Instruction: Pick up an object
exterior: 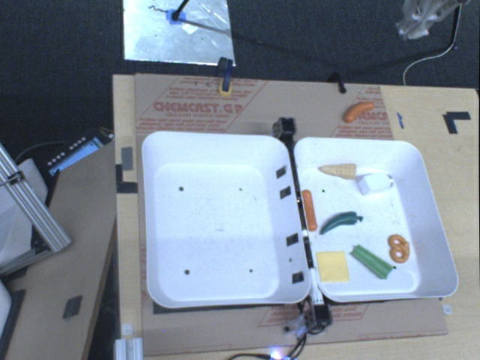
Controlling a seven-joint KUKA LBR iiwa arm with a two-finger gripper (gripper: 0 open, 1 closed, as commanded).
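The right bin [427, 201] holds several small items. A tan wedge [337, 171] and a white block [371, 184] lie near its back. An orange sausage [308, 210] lies along its left wall, beside a dark green pepper [340, 220]. A yellow square [332, 266], a green bar [371, 261] and a pretzel [398, 247] lie toward the front. My gripper [421, 12] hangs high at the top right, well beyond the bench's far edge and apart from every item.
The left bin [150, 201] sits beside the right one, joined by a black hinge strip [294, 201]. A second orange sausage [358, 111] lies on the cardboard behind the right bin. A yellow clamp [225, 77] stands at the bench's back edge.
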